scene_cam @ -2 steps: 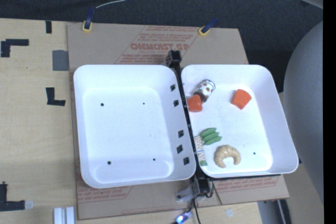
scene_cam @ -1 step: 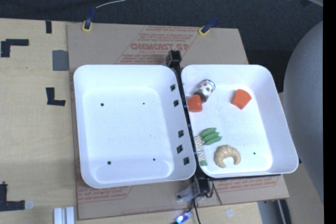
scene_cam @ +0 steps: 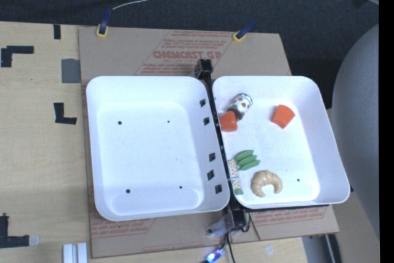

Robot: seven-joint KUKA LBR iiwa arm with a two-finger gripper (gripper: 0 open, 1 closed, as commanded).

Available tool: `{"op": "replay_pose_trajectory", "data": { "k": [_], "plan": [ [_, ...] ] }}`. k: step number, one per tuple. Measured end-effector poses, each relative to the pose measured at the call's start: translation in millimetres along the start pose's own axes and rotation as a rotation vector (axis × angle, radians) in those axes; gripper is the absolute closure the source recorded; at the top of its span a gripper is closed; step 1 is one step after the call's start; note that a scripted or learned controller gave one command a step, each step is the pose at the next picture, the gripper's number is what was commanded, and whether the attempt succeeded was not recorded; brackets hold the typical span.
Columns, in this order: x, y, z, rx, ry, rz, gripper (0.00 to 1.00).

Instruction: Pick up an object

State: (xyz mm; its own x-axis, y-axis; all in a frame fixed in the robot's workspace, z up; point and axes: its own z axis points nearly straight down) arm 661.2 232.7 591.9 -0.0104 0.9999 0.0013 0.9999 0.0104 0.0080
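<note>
All candidate objects sit in the right bin point(scene_cam: 308, 92), none in the other one.
- orange block point(scene_cam: 282, 115): upper right part of the bin floor, tilted, standing apart from the rest.
- second orange block point(scene_cam: 228, 122): close to the divider wall on the bin's left side, mid-height.
- small round brown-and-white item point(scene_cam: 241, 103): touching or just above-right of that second block; too small to identify.
- green pea pods point(scene_cam: 246, 159): lower left of the bin, lying flat, angled.
- tan croissant point(scene_cam: 266, 182): near the bottom edge, just below the pods, curved ends pointing down.
- small patterned packet point(scene_cam: 234, 170): against the left wall, beside the pods; details unclear.
</note>
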Motion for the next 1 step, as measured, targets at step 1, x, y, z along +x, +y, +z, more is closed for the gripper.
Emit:
{"op": "replay_pose_trajectory", "data": {
  "k": [1],
  "plan": [
    [1.3,0.8,-9.7,-0.01,0.002,0.002,1.0]
  ]
}}
